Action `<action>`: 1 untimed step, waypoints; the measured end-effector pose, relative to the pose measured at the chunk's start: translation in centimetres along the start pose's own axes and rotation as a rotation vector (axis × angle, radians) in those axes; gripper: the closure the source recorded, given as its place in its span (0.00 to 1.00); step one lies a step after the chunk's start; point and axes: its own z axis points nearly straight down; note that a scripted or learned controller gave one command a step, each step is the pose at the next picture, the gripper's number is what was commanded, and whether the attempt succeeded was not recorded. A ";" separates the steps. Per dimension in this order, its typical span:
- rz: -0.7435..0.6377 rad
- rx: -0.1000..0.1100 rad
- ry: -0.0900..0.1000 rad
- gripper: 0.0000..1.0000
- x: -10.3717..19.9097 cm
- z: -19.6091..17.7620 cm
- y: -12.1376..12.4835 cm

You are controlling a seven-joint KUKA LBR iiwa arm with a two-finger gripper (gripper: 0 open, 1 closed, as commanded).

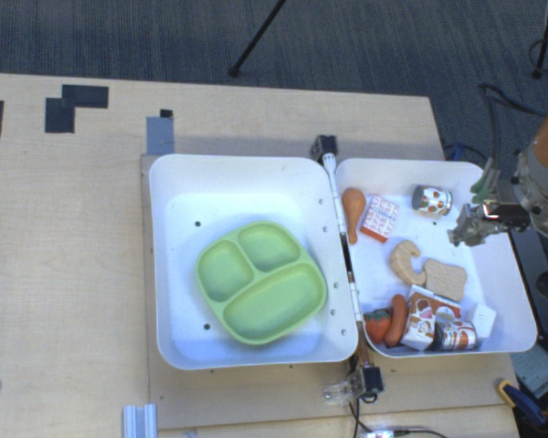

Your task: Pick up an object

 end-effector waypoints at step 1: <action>0.000 0.001 0.000 0.00 0.0 0.0 0.0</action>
